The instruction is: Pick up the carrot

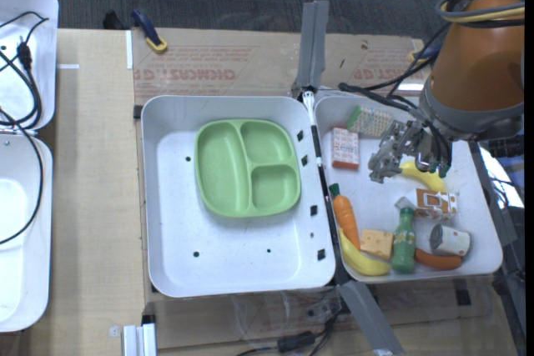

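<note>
**Gripper over the right bin, carrot not yet engaged**

The gripper (390, 156) hangs in the upper middle of the right bin (492, 250). Its metal fingers (382, 167) point down and toward the bin's left side; whether they are spread or closed cannot be told from this view, and nothing is visible between them. A small yellow banana (424, 176) lies just beside the fingertips, partly under the wrist.

The carrot (345, 215) lies at the bin's left wall, below and to the left of the gripper and apart from it. Its green top points up the bin and its orange tip points down toward a larger banana (360, 258), which it touches or nearly touches. A cheese wedge (377, 243) sits just beside its lower end, and a green bottle (404, 241) stands next to that.

Judgement: the wall restricts finger placement on the carrot's left side, so an approach with the fingers straddling the body across its width appears the most workable. The crowded lower end risks a pinch on the banana instead.

The left bin (167, 179) holds a green divided plate (248, 167).
</note>
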